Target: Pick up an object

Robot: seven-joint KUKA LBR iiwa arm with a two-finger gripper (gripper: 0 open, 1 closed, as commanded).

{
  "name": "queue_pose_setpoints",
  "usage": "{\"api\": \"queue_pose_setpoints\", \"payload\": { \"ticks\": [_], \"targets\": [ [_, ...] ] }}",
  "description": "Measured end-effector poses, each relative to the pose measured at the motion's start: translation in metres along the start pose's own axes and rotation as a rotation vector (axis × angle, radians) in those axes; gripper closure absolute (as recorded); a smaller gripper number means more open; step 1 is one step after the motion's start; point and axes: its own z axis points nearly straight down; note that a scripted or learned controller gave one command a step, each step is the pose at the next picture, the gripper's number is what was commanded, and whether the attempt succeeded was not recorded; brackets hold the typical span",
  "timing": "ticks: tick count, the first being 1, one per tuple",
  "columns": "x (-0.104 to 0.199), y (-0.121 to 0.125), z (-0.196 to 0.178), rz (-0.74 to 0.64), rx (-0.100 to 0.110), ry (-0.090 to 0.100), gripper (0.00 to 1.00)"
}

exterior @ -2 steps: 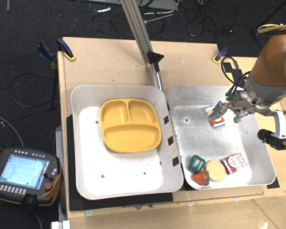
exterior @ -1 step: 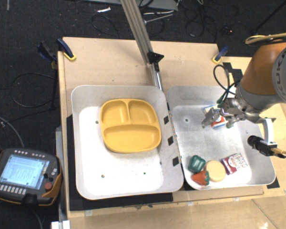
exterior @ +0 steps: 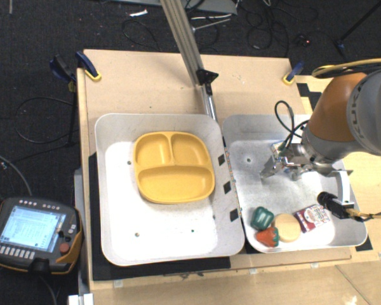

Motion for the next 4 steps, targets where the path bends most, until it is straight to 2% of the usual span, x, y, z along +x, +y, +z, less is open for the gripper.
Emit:
{"api": "queue_pose_setpoints", "payload": {
  "ticks": [1, 4],
  "targets": [
    [-0.001, 0.002, -0.014, 0.0, -0.006, -0.002, 1.0],
    [0.006, 0.0, -0.187, -0.003, -0.013, -0.003, 1.0]
  ]
}}
